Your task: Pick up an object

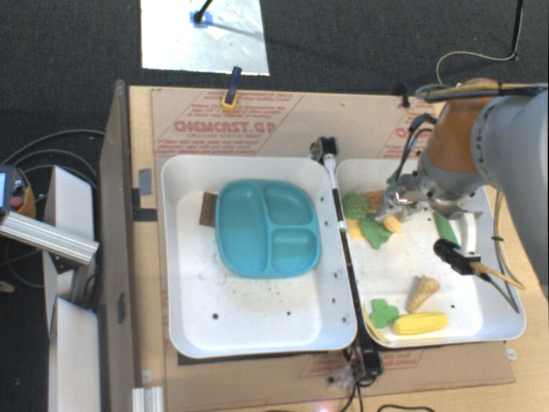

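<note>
Grey rounded arm (pixel 513 136), orange band above wrist, thin dark cable looping alongside, metallic wrist hardware.

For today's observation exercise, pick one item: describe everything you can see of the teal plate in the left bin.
The teal plate is a rounded-rectangle dish that looks like smooth plastic, divided by raised ridges into three compartments: one large on the view's left, two smaller on its right. It lies flat and right side up on the floor of the left bin, in its upper middle. Its compartments hold nothing. A small brown block sits against its left edge.
</note>
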Robot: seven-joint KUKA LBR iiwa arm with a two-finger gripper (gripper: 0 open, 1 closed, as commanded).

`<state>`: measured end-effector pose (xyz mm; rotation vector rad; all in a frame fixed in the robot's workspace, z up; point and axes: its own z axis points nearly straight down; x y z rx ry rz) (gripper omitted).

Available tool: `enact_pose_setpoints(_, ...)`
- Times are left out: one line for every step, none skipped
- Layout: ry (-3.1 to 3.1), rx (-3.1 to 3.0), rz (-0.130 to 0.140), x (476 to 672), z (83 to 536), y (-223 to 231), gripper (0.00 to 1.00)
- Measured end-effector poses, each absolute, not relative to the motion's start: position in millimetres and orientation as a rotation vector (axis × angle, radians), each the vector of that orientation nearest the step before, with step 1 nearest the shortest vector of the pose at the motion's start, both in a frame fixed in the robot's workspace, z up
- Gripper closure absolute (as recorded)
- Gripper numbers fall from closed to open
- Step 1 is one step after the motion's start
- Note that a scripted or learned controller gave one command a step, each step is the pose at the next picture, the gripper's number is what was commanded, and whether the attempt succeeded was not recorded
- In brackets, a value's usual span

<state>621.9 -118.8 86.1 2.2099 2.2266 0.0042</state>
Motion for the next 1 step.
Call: enact_pose_setpoints(2.23,2.215,0.0,587.9,185.9,-32.6,1.0)
